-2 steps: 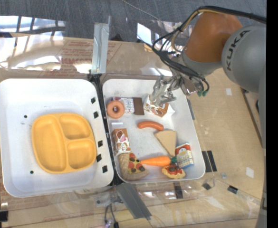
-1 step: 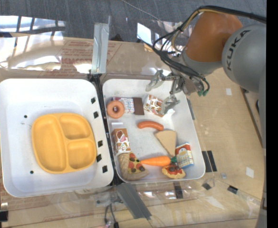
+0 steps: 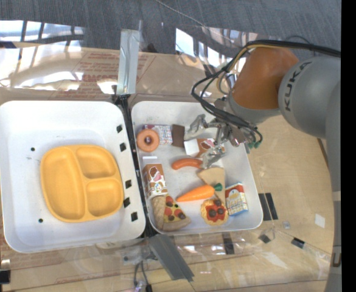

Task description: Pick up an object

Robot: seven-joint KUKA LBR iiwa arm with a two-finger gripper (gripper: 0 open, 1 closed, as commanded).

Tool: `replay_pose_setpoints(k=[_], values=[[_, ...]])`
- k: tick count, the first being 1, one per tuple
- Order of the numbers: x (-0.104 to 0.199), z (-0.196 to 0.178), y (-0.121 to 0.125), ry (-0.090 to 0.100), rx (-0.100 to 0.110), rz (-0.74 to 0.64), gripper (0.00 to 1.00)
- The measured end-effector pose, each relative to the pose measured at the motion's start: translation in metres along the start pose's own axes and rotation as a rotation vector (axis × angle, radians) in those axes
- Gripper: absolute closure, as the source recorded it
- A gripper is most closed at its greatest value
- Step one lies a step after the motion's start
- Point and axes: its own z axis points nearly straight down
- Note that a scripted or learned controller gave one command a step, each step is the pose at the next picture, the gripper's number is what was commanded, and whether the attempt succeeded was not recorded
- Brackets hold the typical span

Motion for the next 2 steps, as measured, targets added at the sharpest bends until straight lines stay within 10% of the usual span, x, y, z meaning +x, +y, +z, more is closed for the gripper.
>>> replay_pose_setpoints(k=[1, 2], values=[[0.043, 0.010, 0.012, -0.005, 0.003, -0.346, 0.00], [0.071, 0.015, 0.074, 0.002, -0.003, -0.248, 0.00]])
